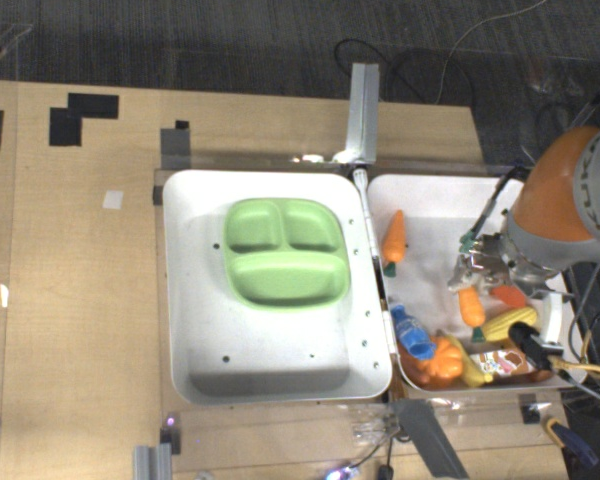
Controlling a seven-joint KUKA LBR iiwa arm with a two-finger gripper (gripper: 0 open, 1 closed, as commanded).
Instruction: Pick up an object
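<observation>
Gripper [470,273] hangs just above the small orange plastic carrot [470,308]; finger state cannot be told; it should descend squarely.

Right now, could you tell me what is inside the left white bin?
A green divided tray lies upside-up in the left bin, its three compartments bare. Whatever sits beneath the tray is covered.

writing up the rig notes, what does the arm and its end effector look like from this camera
The arm is bulky and rounded, with grey casing and a broad orange band above the wrist. A thin dark cable or rod runs along it toward the tip. The end effector is a small metallic silver assembly with dark parts, much slimmer than the arm body. No markings are legible.
</observation>
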